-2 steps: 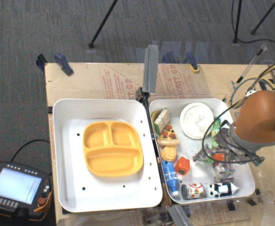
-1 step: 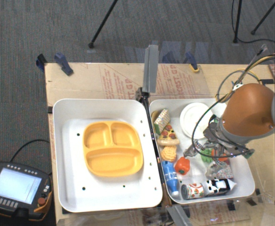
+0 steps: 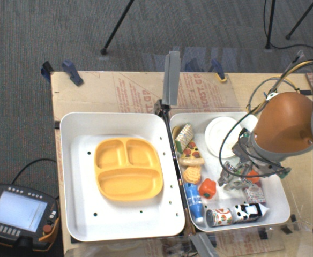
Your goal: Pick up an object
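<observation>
Several small things crowd the right bin (image 3: 283, 193) — the gripper (image 3: 236, 182) hangs low among them, its fingers seemingly spread with nothing visibly pinched, and the red toy pepper (image 3: 207, 188) lies just beside them toward the left bin (image 3: 73, 143).

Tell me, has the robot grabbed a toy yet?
Not that I can see. Done: the arm has reached into the right bin, and its tool sits low among the toys, close to the red pepper. In hand: nothing shows between its tips. Left: grip something and lift it. The yellow plate lies in the left bin.
</observation>
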Controlling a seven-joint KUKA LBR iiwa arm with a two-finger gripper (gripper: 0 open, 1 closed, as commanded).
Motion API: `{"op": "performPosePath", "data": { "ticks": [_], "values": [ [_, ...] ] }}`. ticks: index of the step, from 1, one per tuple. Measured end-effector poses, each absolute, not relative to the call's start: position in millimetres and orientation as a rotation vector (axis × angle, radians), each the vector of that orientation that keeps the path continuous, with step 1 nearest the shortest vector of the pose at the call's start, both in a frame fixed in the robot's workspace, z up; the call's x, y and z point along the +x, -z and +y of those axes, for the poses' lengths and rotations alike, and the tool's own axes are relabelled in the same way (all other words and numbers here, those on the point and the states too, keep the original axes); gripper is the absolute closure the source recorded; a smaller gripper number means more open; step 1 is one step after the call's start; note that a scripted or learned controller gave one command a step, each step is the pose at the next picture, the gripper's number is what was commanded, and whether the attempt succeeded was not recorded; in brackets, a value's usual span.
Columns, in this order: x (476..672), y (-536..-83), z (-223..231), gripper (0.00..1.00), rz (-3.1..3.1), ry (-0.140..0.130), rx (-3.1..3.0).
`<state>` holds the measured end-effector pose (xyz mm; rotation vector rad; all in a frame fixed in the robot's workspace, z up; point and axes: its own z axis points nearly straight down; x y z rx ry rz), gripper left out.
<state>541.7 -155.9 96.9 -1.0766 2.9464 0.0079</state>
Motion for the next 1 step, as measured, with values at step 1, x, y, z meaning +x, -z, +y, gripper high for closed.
{"op": "performPosePath", "data": {
  "ticks": [1],
  "values": [
    [594.8,-90.5,-96.0,1.0,2.976,0.01,-0.982]
  ]
}}
